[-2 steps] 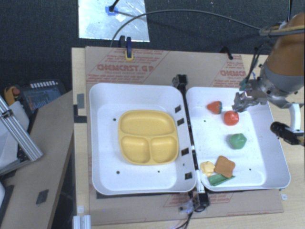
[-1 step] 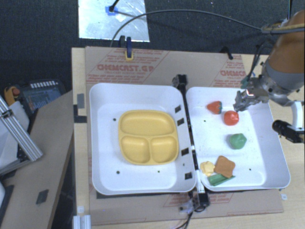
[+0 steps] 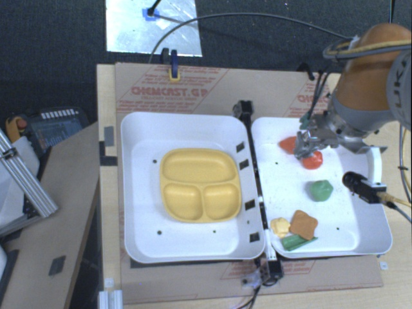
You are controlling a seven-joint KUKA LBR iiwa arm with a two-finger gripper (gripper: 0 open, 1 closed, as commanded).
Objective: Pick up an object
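From my station I see the metal two-finger gripper (image 3: 308, 145) low over the right-hand shallow white bin (image 3: 360, 240), at about twelve o'clock in it, right on top of a pair of small red-orange toy pieces (image 3: 313, 161). Whether it is pinching one I cannot tell. At the bin's centre sits a green rounded lump (image 3: 320, 189); at seven o'clock lie a tan bread-like slice (image 3: 304, 224), a yellow chunk (image 3: 280, 226) and a flat green strip (image 3: 295, 241). I judge these light, stiff plastic, somewhat slick; I would grip the red piece across its narrow width. The yellow divided tray (image 3: 197, 184) fills the left-hand white bin (image 3: 138, 172).
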